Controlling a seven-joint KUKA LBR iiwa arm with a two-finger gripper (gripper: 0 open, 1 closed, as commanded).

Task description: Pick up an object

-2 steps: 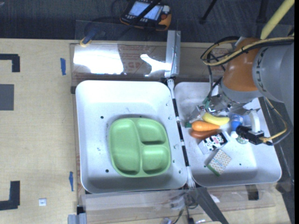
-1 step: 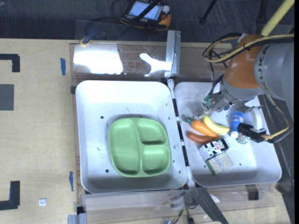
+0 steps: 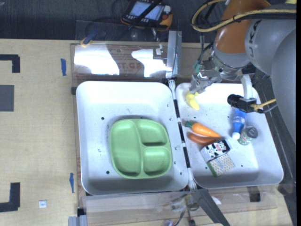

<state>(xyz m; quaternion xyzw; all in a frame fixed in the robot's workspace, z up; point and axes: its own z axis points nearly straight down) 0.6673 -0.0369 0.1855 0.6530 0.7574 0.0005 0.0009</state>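
My pincer (image 3: 200, 84) hovers just above the yellow toy (image 3: 193, 101), far-left of the right bin (image 3: 270, 171); can't tell its spread. Toy looks light, slick; grip mid-body.

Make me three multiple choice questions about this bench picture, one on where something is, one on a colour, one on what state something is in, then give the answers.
1. Where does the green divided tray lie?
A. in the left bin
B. in the right bin
C. on the bench outside the bins

2. What colour is the small object just below the gripper?
A. blue
B. yellow
C. red

3. How does the carrot rest?
A. standing upright
B. held up in the air
C. lying flat on the bin floor

Answers: 1 A, the tray sits inside the left bin. 2 B, it is plainly yellow. 3 C, the carrot lies on its side in the right bin, beside a patterned packet.
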